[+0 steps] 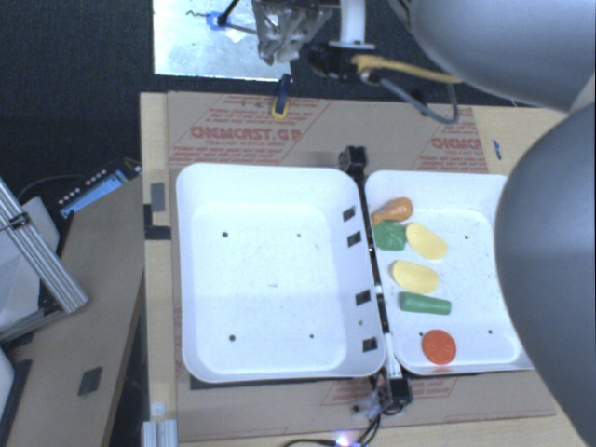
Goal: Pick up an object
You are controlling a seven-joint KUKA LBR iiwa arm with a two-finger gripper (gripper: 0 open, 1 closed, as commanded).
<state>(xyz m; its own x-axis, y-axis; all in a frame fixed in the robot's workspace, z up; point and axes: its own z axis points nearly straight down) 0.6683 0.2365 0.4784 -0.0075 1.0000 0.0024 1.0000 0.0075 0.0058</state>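
Objects for the pick all lie in the right bin (466,210), none lifted: the gripper (279,45) hangs high at the view's top, beyond the bins and over the bench's far edge, and nothing shows between its fingers, though whether they are spread or closed I cannot tell. Outward from it, the left bin (261,194) sits beside the right one, which holds an orange piece (395,209), green piece (389,237), two yellow pieces (426,241) (414,275), a green stick (425,303) and a red-orange round piece (439,346). Judged progress: nothing done yet; choosing a target, descent, grasp and lift all remain.
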